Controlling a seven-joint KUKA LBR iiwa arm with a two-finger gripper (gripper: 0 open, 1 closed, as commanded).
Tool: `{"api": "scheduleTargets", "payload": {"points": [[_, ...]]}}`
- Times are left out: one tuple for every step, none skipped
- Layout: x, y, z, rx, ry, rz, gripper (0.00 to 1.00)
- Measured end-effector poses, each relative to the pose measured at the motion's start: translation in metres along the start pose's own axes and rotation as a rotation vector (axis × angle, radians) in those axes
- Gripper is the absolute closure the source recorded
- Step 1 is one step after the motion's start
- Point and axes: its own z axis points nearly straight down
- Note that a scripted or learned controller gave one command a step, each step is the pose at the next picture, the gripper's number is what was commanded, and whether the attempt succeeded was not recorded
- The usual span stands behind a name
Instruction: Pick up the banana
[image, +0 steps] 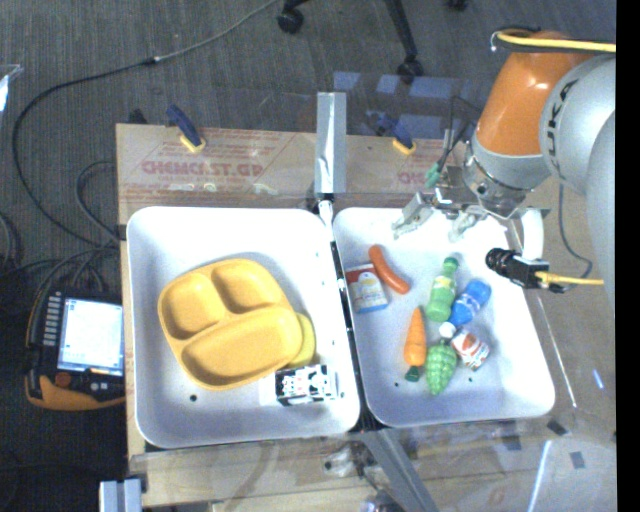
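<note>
wooden bench (220, 170) under two white bins. left bin (150, 400): yellow tray (230, 320) hides most of the banana (307, 338), peeking at its 3 o'clock; light, smooth, i'd guess, best pinched across that edge. my gripper (435, 218) hangs spread, empty, at 1 o'clock.

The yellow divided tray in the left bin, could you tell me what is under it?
A yellow edge, probably the banana, pokes out from beneath the yellow tray's right side. The rest is covered.
</note>
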Motion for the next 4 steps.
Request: {"api": "scheduleTargets", "payload": {"points": [[-0.062, -0.011, 0.079, 0.001, -0.003, -0.031, 0.0], [-0.086, -0.028, 0.125, -0.012, -0.004, -0.175, 0.0], [-0.103, 0.035, 0.124, 0.008, 0.014, 0.004, 0.0], [-0.093, -0.04, 0.125, -0.012, -0.005, -0.117, 0.0]]}}
